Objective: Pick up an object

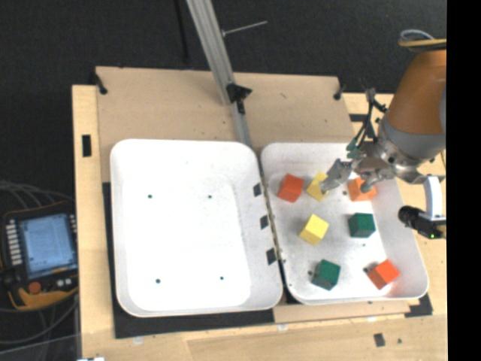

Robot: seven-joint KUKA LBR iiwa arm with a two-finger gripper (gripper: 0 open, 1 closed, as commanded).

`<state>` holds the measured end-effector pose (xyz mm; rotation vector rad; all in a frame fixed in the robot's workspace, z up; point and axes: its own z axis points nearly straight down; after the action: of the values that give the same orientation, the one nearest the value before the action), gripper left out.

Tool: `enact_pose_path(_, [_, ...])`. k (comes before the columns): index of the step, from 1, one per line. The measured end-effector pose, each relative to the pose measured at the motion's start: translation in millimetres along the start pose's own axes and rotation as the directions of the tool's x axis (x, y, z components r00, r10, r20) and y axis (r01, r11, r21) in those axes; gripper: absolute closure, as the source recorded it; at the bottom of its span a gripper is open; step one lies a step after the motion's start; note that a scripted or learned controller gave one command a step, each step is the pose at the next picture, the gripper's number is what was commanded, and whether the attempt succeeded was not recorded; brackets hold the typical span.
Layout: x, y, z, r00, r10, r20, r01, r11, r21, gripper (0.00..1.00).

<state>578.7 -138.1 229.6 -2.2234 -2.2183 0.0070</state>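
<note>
yellow block point(317, 186) in right bin point(406, 288) — gripper point(338, 174) touching it, grasp state cannot be told; orange block point(290, 188) just left, second yellow block point(314, 229) below.

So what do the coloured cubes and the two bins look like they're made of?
Cubes, such as the yellow cube and green cube: probably painted wood or foam; flat matte colour, crisp edges, no glare. The left bin and right bin: likely moulded plastic, matte white, rounded corners, faintly speckled.
</note>
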Motion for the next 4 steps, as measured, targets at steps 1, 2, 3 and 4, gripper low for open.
enact_pose_path(1, [-2.5,0.6,42.2,1.0,0.001,0.0,-0.001,1.0,0.0,0.0])
enact_pose_path(2, [-9.8,8.5,95.4,1.0,0.001,0.0,-0.001,1.0,0.0,0.0])
enact_pose_path(3, [-9.7,10.5,80.9,1.0,0.006,-0.002,-0.006,1.0,-0.009,1.0])
enact_pose_path(4, [-20.4,11.3,30.9,1.0,0.001,-0.001,-0.001,1.0,-0.01,1.0])
